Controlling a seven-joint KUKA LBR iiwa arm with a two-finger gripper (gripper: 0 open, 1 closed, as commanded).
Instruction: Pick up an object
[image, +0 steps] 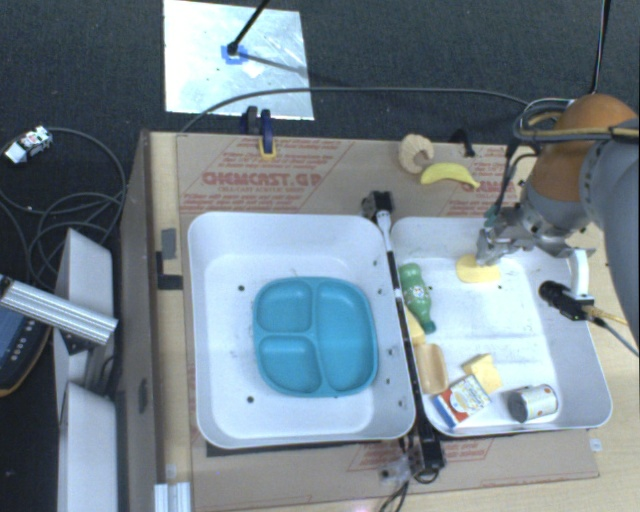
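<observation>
Grey arm (600, 175) reaches in from right, claw (489, 252) pointing down.

Left bin (215, 250): white, carrying a light blue sectioned plate (315, 335). Right bin (520, 310): white. Contents: green bottle (415, 295); pale yellow disc (477, 270); tan block (431, 368); yellow cube (484, 372); red, white and blue packet (462, 400); silver can (533, 402). Table (330, 175): brown board, red lettering. Banana (448, 175): yellow. Arm (585, 150): grey, orange band.

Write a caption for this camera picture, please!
Robot gripper reaches down over a yellow piece in the right bin.
</observation>
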